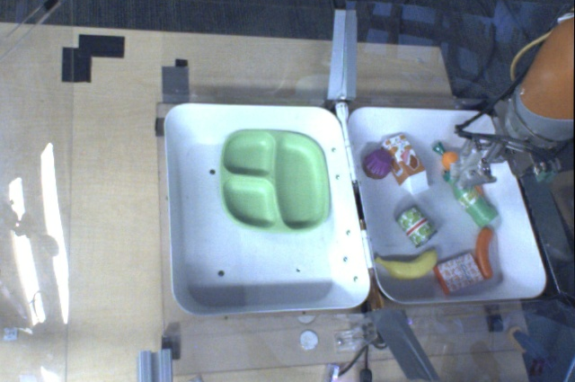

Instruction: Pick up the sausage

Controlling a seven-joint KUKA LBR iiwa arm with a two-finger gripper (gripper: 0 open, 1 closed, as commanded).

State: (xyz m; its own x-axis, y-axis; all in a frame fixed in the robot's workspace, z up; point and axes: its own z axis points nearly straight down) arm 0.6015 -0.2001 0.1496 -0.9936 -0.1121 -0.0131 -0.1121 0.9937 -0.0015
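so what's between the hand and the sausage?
In the camera view, a green bottle lies between the hand and the sausage, just under the hand.

Your sausage (pixel 484 251) hemmed by red packet (pixel 458 272), green bottle (pixel 478 208) above, bin wall (pixel 536 256) right, open from overhead

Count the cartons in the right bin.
2. One carton lies near the bin's far edge beside the purple item; the other carton lies at the near edge beside the sausage.
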